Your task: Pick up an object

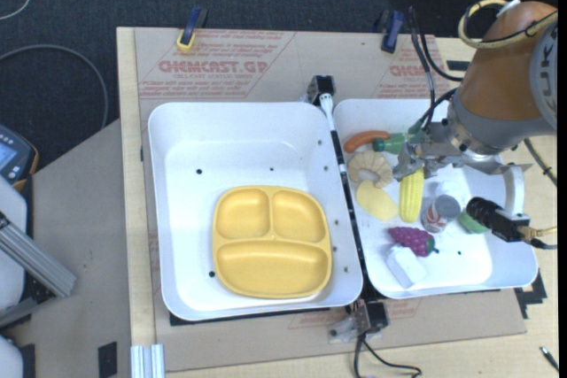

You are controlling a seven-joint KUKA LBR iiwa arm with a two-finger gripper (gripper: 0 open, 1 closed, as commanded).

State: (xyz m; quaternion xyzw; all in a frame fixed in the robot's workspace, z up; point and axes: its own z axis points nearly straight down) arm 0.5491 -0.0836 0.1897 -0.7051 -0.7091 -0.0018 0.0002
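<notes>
In the right white bin (pixel 509 266), the yellow plastic corn cob (pixel 411 195) lies just below my jaws (pixel 416 157), its long axis running near to far, though I cannot tell whether they're apart.

Both white bins (pixel 177 217) look like smooth, slightly glossy plastic, and the yellow divided plate (pixel 271 242) at lower centre has a matt plastic sheen. The worktop (pixel 266 66) is tan, matt board printed in red, while the arm's orange band (pixel 505 75) at upper right shines glossy over grey metal
</notes>
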